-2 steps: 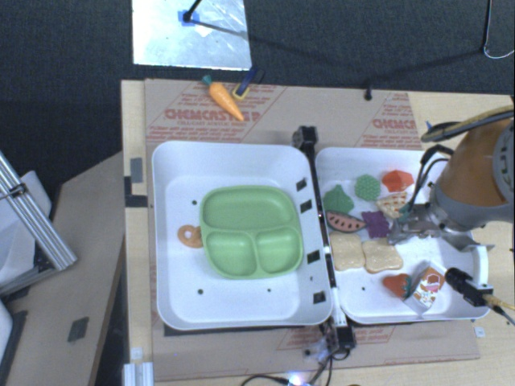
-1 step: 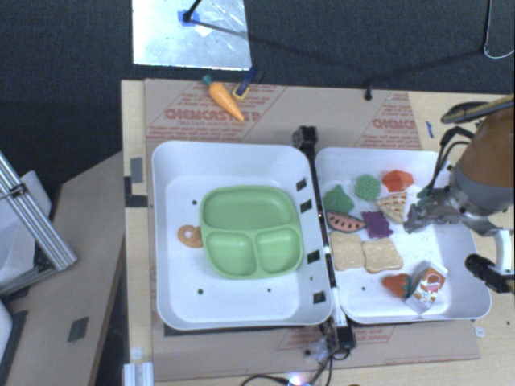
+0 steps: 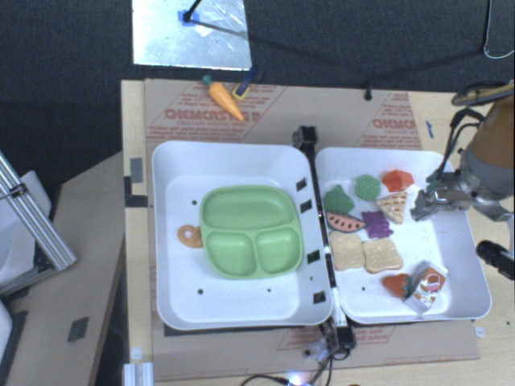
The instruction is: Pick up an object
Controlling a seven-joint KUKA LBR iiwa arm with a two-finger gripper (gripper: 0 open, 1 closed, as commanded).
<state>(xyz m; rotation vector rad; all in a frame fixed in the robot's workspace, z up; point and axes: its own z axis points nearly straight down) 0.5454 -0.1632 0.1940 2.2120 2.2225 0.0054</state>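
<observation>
Our bench and what sits straight on it

We see a pale wooden bench [image 3: 137, 215] covered by a board printed with red lettering [image 3: 338, 107]. On the board rest two shallow white bins side by side, the left bin [image 3: 173, 288] and the right bin [image 3: 475, 296], touching along their inner edges. Behind the left bin, an orange toy carrot [image 3: 225, 100] lies on the board, with a small blue and yellow item [image 3: 244, 84] just beside it.
</observation>
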